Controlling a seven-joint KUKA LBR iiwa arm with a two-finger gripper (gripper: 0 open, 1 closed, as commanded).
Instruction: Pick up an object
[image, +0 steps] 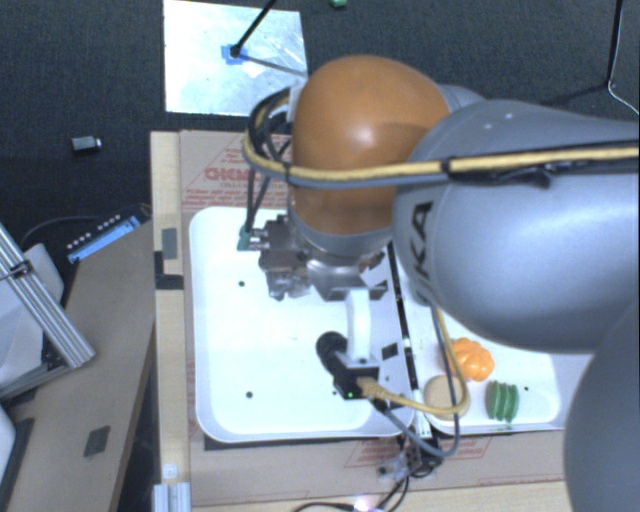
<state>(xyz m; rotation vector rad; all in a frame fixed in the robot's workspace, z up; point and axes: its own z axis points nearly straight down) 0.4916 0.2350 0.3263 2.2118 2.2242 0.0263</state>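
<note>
My arm (510, 230) reaches in from the right of the camera view and covers much of the bench, with its orange band (365, 140) bulging over the far side of the bins. Below the band, my gripper (298, 268) hangs over the left bin (225, 330), as the view has it, above the far part of its white floor and not far from the wall it shares with the right bin (540, 412). My own wrist hides the lower end of the gripper, so I cannot tell whether it is spread apart or closed, and I see nothing held in it. I cannot tell either whether it touches the floor of the bin. The things I could pick up all lie in the right bin, toward its near edge and well apart from my gripper: an orange object (470, 358), a green object (502, 400) just beside it on the nearer side, and a pale round object (440, 392) close to the dividing wall. The floor of the left bin shows a few small dark specks (249, 395). Both bins rest on a cardboard sheet (215, 178) with red print.
</note>
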